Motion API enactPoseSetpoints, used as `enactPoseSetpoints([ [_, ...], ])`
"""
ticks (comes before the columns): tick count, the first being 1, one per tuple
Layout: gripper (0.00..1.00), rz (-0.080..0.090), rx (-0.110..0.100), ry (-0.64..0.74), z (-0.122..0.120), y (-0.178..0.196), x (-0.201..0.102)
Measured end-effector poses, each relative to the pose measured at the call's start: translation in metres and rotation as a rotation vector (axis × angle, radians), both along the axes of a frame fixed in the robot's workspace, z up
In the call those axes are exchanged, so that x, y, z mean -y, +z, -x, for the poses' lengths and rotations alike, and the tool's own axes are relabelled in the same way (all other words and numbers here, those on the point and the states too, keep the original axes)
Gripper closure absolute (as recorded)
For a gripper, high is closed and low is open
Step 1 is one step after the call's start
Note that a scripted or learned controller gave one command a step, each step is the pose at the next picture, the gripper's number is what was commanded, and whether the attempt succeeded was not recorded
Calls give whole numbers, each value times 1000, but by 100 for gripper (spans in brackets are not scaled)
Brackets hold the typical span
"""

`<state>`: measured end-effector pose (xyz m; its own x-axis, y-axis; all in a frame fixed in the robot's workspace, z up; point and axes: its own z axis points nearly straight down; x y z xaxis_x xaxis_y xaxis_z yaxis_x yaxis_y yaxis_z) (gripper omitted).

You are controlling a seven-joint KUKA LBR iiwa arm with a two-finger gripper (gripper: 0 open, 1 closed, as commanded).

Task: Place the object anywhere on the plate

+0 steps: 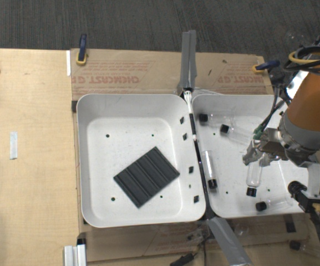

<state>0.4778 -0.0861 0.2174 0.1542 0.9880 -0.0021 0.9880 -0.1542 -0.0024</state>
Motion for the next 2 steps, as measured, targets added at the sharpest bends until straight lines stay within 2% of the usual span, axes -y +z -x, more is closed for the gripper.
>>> enactPoseSetpoints([
  [1,100,0,-3,-20,-23,-28,-63],
  [2,100,2,-1,85,-131,-24,-145],
])
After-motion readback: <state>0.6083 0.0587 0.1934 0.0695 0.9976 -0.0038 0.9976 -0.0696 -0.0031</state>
